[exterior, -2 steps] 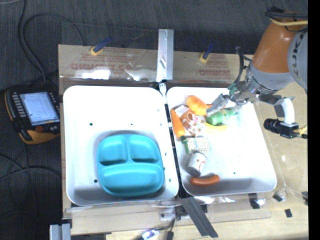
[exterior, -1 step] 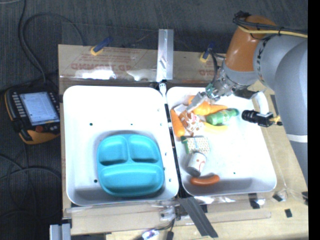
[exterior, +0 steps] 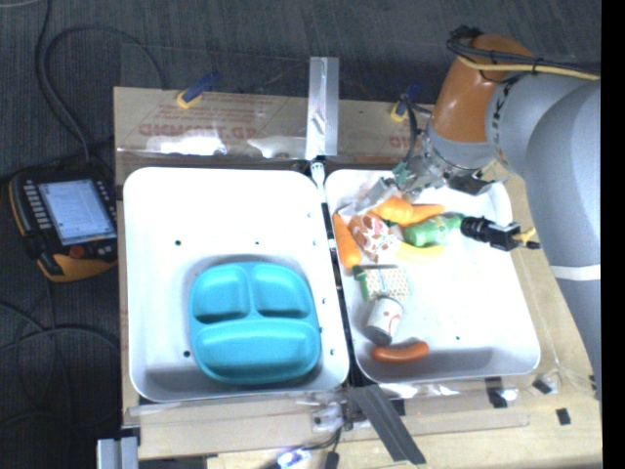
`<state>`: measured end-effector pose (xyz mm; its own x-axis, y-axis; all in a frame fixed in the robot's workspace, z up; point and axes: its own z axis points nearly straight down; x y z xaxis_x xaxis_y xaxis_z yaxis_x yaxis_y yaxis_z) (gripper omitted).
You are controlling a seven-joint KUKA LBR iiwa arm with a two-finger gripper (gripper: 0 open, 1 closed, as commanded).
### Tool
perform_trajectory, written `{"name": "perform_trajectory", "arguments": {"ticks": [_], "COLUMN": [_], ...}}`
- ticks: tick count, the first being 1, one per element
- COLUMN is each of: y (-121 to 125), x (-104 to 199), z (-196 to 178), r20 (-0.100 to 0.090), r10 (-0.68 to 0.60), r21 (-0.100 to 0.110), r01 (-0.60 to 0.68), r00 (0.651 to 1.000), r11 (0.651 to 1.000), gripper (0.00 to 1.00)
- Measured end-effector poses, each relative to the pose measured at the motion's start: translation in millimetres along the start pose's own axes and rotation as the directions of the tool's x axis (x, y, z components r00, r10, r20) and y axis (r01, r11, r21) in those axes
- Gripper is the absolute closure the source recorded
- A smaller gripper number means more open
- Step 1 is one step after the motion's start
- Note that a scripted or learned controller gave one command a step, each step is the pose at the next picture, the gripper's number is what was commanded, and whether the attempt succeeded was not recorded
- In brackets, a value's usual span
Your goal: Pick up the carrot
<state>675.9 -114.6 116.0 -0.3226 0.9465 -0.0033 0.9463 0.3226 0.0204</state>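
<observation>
The carrot point(exterior: 345, 245) is a long orange piece lying along the left wall of the right bin point(exterior: 488, 311), pointing toward the front. My gripper point(exterior: 404, 177) hangs low over the back of that bin, above a cluster of toy food and up and to the right of the carrot, apart from it. The wrist with its orange band point(exterior: 467, 96) covers the gripper from above.
Beside the carrot lie a pink-and-white packet point(exterior: 372, 231), an orange piece point(exterior: 410, 210), a green piece point(exterior: 431, 231), a small box point(exterior: 383, 281), a can point(exterior: 384, 319) and a sausage point(exterior: 398, 352). A blue divided plate point(exterior: 254, 322) sits in the left bin point(exterior: 166, 223).
</observation>
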Motion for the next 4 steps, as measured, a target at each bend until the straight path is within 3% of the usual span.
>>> {"name": "perform_trajectory", "arguments": {"ticks": [1,2,4], "y": [-2.5,-11.6,-8.3], "x": [-16.5,-19.6,-18.9], "z": [3.7,4.4,5.6], "r20": [-0.015,0.003,-0.006], "r10": [-0.14,-0.322,-0.27], "r21": [0.002,0.001,0.007], "r01": [0.14,0.322,0.27], "r00": [0.99,0.947,0.963], "r11": [0.99,0.947,0.963], "gripper": [0.0,0.0,0.0]}}
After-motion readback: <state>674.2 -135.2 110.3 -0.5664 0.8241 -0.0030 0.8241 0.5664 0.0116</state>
